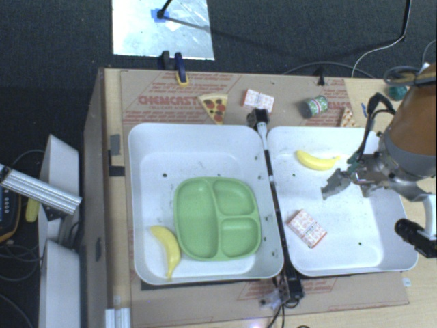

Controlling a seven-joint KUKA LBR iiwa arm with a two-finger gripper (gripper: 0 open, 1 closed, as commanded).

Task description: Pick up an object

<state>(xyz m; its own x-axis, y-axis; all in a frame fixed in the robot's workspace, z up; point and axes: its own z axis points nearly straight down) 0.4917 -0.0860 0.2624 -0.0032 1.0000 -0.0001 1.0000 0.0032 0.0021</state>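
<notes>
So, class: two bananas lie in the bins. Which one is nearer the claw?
The banana in the right bin, beside the claw; the other lies by the green plate.

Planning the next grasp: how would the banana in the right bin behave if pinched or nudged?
The banana looks like a smooth toy, so probably stiff and light. Its curved body may pivot or slide on the bin floor when nudged. Its rounded sides might slip from the hand.

Dark carpet floor [54, 60] surrounds a cardboard-topped bench [171, 98], with a shiny metal sheet [162, 20] beyond.
</notes>
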